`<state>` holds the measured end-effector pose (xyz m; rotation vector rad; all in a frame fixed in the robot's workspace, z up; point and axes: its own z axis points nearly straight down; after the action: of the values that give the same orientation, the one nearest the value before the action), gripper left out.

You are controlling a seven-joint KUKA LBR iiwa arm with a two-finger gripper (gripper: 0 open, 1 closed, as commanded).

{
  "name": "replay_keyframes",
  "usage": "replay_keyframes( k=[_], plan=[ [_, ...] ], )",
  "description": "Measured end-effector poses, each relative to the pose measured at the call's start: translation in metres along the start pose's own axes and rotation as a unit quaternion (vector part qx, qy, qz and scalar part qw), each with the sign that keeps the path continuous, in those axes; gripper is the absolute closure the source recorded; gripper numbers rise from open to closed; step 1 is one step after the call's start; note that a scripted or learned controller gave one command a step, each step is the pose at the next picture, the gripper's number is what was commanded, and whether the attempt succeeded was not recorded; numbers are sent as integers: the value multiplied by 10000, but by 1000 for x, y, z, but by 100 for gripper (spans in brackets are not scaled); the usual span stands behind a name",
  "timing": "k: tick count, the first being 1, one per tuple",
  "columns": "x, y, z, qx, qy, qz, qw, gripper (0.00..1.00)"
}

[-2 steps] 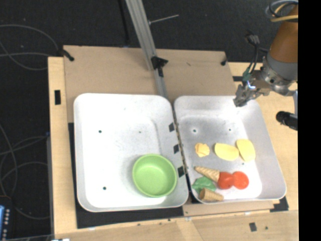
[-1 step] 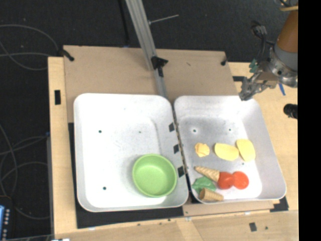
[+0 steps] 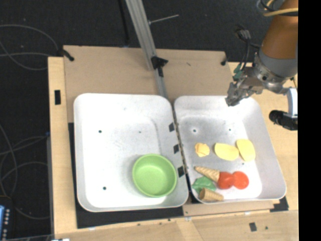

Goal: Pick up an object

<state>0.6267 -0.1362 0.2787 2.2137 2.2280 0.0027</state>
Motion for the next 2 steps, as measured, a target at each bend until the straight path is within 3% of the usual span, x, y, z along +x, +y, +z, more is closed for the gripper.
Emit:
replay_keyframes(
  k=[2],
  plan=[
    [104,-21,10,7,2,-2,10000,100]
  ],
)
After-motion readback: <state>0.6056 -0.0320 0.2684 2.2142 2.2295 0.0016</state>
